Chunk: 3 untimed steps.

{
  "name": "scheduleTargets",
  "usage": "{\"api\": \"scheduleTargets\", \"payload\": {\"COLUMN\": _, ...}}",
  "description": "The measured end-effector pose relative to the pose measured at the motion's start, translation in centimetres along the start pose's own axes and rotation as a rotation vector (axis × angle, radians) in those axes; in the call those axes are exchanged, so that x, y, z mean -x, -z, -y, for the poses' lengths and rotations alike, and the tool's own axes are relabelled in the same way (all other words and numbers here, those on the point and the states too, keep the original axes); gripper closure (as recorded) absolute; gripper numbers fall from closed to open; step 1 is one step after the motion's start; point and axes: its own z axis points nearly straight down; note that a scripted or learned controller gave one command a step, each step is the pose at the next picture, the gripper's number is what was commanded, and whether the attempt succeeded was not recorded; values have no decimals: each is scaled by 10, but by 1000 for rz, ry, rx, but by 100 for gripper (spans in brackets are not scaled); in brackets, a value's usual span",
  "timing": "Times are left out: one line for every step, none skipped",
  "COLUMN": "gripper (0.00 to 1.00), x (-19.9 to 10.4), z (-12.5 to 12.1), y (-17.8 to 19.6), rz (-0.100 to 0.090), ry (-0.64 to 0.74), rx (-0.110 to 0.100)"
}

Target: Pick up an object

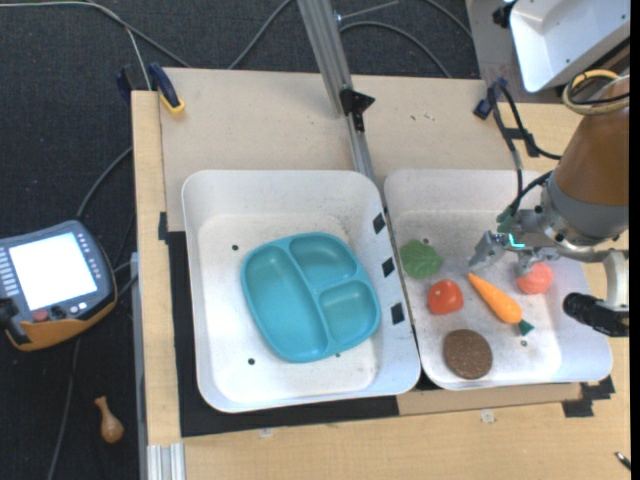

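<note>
arm [596, 183]: grey body; orange band above wrist | claw [503, 248]: grey metal; small teal light

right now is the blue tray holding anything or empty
Empty. The blue tray lies flat in the left bin with all three sections bare; the carrot and tomato sit in the right bin.
</note>
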Motion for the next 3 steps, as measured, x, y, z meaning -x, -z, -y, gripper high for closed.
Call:
{"api": "scheduleTargets", "payload": {"gripper": 0, "x": 0, "z": 0, "y": 1, "rz": 0, "ry": 0, "rx": 1}}
{"api": "scheduleTargets", "payload": {"gripper": 0, "x": -4, "z": -1, "y": -42, "rz": -1, "ry": 0, "rx": -3}}
{"api": "scheduleTargets", "payload": {"gripper": 0, "x": -7, "z": -2, "y": -84, "rz": -1, "ry": 0, "rx": -3}}
